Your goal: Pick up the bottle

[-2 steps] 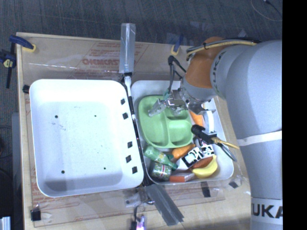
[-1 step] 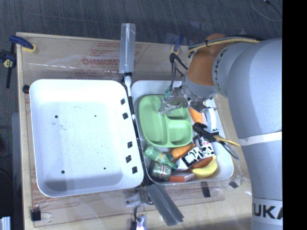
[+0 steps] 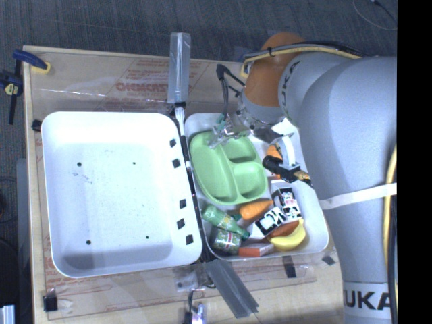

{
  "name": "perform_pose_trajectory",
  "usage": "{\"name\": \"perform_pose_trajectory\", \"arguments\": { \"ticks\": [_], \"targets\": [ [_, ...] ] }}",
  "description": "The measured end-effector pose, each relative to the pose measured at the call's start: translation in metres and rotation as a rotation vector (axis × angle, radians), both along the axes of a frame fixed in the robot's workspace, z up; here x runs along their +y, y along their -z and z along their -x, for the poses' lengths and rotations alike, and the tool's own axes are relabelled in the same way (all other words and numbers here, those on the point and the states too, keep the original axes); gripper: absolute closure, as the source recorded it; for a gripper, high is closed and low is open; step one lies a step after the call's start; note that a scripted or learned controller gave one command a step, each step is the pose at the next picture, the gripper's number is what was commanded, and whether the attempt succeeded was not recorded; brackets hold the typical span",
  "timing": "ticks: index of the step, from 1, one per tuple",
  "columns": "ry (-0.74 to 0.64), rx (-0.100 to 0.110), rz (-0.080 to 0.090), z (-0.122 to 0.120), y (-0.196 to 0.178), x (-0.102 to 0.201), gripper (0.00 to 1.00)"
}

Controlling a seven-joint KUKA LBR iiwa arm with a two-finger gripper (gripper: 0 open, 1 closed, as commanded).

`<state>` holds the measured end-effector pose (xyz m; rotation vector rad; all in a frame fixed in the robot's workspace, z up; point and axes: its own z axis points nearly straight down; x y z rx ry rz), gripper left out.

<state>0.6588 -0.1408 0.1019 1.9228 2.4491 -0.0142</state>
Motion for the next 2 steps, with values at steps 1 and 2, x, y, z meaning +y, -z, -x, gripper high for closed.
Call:
{"name": "perform_pose_trajectory", "arguments": {
  "ticks": [1, 2],
  "targets": [
    [-0.001, -0.001, 0.005, 0.000, -0.011, -0.003, 1.00],
    [0.035, 0.005, -0.024, -0.002, 0.003, -0.035, 1.00]
  ]
}}
